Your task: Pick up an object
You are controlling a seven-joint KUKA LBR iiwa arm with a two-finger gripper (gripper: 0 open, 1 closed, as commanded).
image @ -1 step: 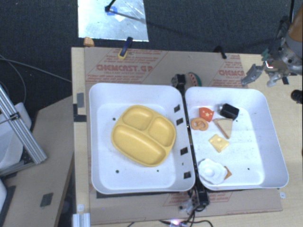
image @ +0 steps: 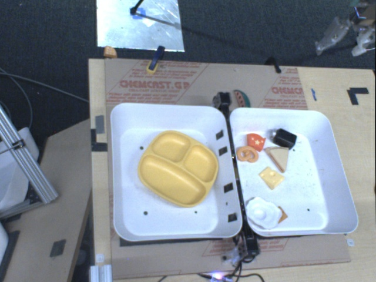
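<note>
Grabbing the cheese (image: 271, 177), just right of the plate (image: 178, 167), may fail: it lies flat, with other toys close by. The gripper (image: 346, 31) hangs far up-right of the plate; whether it is spread or closed, I cannot tell.

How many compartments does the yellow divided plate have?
3. The yellow plate lies in the left bin: two smaller compartments along its upper side, one long compartment along its lower side.
</note>
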